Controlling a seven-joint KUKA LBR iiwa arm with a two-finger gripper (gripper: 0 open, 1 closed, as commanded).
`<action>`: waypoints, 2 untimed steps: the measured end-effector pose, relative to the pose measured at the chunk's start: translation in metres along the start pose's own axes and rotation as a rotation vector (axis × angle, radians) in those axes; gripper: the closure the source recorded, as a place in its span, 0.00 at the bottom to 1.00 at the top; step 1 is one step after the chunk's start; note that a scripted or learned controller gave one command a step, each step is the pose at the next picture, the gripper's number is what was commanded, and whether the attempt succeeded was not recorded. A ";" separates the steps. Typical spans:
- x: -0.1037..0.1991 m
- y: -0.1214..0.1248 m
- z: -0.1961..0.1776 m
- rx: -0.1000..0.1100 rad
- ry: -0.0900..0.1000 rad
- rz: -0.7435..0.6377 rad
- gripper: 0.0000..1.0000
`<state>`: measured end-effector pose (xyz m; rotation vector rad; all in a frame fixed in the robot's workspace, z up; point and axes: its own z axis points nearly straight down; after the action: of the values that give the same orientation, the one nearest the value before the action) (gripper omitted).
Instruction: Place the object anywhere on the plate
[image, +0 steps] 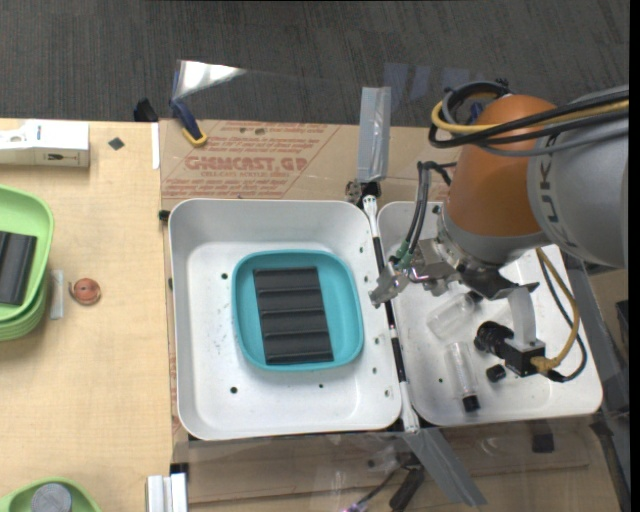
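Note:
A teal square plate (345, 300) lies in the middle of the left white bin (200, 380). A black ridged rectangular object (292, 315) rests flat on the plate, inside its rim. My gripper (455, 340) hangs over the right white bin (570, 400), below the orange band of the arm (500, 170). It is well to the right of the plate and apart from the black object. The wrist and its cables hide much of the gripper.
A small black piece (470, 403) lies on the right bin's floor. On the bench at the left are a green tray (25, 225), a small red disc (86, 291) and a white box (45, 145). Cardboard (250, 155) lies behind the bins.

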<state>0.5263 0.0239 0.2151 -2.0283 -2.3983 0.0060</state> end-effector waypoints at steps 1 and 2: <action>-0.032 0.045 -0.037 0.000 0.000 0.047 0.00; -0.080 0.027 -0.113 -0.001 0.000 -0.024 0.00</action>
<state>0.5670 -0.0501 0.3281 -1.9994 -2.4236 0.0048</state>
